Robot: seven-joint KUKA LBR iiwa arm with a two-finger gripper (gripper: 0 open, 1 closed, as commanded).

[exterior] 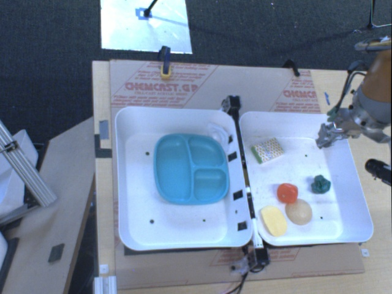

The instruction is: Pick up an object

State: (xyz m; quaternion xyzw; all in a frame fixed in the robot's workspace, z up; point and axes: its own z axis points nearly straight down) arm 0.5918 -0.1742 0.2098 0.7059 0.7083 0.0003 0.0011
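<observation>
The right bin (343, 164) holds several small objects. A speckled green-and-white sponge (267, 150) lies at its upper left. A red ball-like piece (287, 192), a tan round piece (299, 212) and a yellow oval piece (273, 220) cluster near the front. A dark green lump (320, 184) sits to their right. My gripper (327, 133) hangs over the bin's upper right edge, above and apart from all of them, with nothing seen between its tips.
The left bin (131, 164) carries a blue divided plate (190, 168). A black divider clip strip (240, 164) runs between the bins. Cardboard (184, 84) lies under both, and a metal sheet (146, 17) sits at the back left.
</observation>
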